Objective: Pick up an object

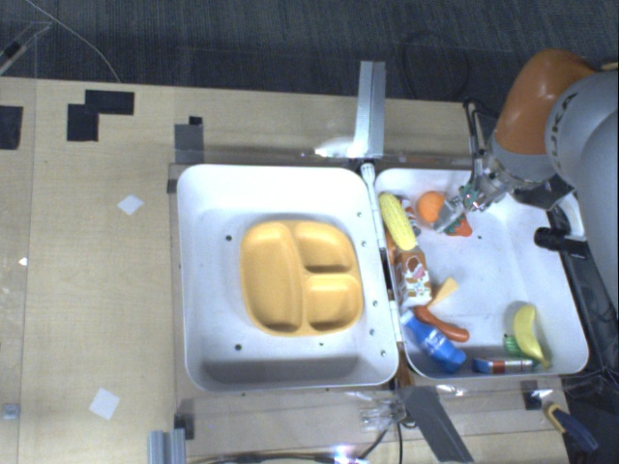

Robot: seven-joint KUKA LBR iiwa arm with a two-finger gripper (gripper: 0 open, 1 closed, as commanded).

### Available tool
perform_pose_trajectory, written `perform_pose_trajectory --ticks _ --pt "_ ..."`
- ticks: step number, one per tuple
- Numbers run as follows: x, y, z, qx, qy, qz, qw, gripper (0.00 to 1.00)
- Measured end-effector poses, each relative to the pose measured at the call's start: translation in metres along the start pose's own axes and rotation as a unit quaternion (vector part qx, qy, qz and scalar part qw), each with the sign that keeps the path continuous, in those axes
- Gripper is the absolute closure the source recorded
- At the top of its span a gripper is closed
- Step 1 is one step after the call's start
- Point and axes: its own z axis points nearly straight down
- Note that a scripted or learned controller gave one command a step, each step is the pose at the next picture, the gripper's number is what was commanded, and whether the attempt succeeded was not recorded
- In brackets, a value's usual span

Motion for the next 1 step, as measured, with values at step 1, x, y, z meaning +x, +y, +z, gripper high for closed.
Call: perform_pose_trajectory --ticks 1 --pt "0.0948 0.0621 -0.0934 -0.022 -0.01 -0.025 0.9994 1.0"
